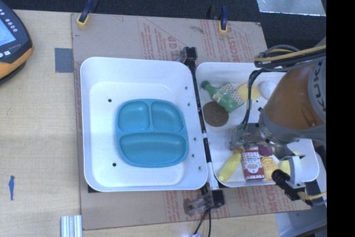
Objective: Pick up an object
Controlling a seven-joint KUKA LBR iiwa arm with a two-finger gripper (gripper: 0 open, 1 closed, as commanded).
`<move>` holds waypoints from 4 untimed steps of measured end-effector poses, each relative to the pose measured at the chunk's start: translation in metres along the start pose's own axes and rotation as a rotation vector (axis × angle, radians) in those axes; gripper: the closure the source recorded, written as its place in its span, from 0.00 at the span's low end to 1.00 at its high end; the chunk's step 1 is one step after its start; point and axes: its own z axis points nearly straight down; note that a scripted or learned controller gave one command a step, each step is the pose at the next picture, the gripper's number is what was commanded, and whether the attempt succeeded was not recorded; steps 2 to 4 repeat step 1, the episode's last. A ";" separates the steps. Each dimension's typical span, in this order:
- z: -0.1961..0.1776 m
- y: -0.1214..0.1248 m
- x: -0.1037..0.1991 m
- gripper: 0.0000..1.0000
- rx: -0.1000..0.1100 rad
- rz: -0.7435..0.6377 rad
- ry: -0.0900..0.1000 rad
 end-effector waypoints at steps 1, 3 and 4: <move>-0.091 0.096 0.051 1.00 -0.003 -0.005 0.006; -0.091 0.096 0.051 1.00 -0.003 -0.005 0.006; -0.091 0.096 0.051 1.00 -0.003 -0.005 0.006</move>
